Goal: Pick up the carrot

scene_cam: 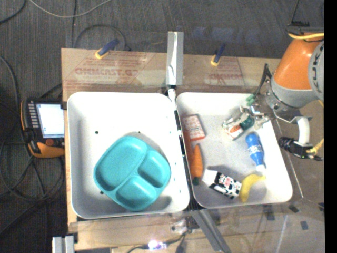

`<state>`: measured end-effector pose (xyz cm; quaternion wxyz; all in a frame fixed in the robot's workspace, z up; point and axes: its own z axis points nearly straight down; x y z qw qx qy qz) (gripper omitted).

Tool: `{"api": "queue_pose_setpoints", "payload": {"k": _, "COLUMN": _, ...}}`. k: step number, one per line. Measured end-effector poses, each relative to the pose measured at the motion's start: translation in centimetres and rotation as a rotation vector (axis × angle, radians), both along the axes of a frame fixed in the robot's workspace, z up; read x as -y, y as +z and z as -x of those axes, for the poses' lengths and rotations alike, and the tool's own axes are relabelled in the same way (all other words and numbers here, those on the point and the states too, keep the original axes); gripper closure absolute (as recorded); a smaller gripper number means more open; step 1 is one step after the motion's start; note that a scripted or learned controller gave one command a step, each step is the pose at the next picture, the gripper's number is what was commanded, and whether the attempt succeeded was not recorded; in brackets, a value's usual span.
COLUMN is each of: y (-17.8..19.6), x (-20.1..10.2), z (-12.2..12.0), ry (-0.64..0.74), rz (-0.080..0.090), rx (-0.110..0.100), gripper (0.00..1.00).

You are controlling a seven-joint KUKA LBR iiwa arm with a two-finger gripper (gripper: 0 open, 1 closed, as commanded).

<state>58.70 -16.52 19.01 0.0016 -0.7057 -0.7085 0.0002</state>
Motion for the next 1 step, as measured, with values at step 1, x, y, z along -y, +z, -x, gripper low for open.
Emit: {"api": "queue_pose_setpoints", "payload": {"k": 1, "y": 0.83, "x": -0.15, "z": -0.07, "ry": 0.002, "rz": -0.003, "rx": -0.001, "gripper": 1.0}}
